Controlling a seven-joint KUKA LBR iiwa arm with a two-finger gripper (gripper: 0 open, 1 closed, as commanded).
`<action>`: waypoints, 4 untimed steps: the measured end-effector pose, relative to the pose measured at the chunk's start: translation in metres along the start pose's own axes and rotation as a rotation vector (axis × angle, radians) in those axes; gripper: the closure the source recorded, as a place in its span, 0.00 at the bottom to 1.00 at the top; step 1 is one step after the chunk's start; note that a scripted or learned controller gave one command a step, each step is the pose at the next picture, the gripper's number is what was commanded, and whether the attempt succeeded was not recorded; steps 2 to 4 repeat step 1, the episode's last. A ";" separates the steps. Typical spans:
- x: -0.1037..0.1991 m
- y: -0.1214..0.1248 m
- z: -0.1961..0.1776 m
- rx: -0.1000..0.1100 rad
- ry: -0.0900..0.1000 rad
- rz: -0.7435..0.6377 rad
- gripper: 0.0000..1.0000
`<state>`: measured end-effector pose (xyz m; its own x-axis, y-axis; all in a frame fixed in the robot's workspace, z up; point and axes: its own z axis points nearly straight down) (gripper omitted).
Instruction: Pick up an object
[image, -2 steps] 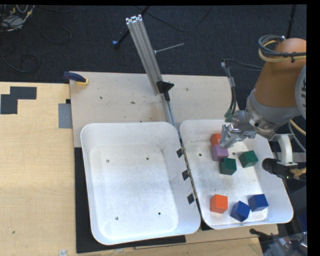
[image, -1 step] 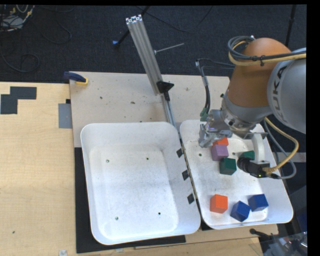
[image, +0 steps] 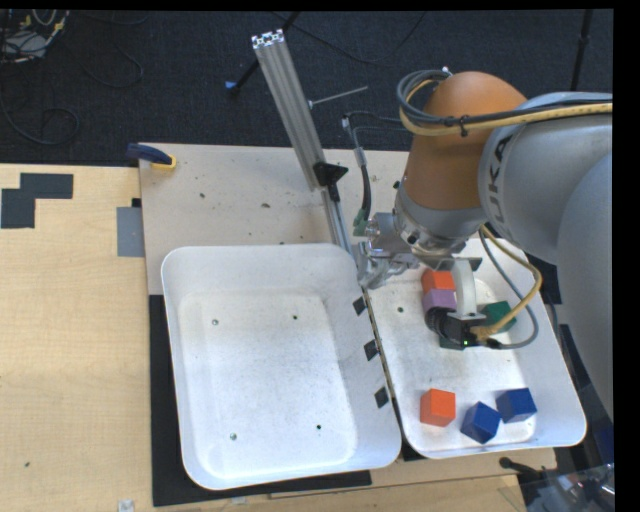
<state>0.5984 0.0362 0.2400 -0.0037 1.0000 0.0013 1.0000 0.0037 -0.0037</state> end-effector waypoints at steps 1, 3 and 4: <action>0.048 0.023 0.015 -0.001 -0.001 0.000 1.00; 0.048 0.023 0.015 -0.001 -0.001 0.000 1.00; 0.048 0.023 0.015 -0.001 -0.001 0.000 1.00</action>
